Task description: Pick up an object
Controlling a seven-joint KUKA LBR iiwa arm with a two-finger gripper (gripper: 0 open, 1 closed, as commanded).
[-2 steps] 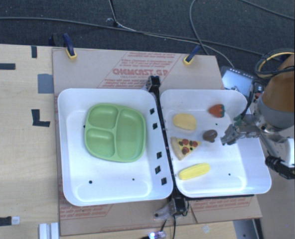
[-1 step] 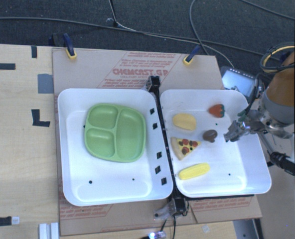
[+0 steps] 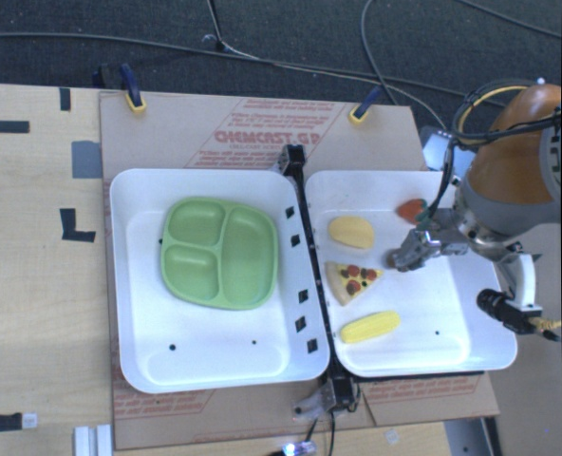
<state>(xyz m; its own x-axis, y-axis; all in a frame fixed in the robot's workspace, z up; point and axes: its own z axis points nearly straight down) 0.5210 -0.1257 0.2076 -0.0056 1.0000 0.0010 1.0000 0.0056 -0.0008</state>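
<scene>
My end effector (image 3: 406,255) hangs low in the right bin (image 3: 452,345) — finger state I cannot tell. Pizza slice (image 3: 353,279) lies just beside it, leftward; advise centring squarely above before descending.

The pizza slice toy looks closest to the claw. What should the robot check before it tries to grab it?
1. Pizza slice lies in the right bin: ok.
2. Gripper is over that bin, just right of the slice: ok.
3. Gripper is straight above the slice: not ok.
4. Slice has room from the yellow potato and corn cob: ok.
5. Fingers are ready: cannot tell.
</scene>
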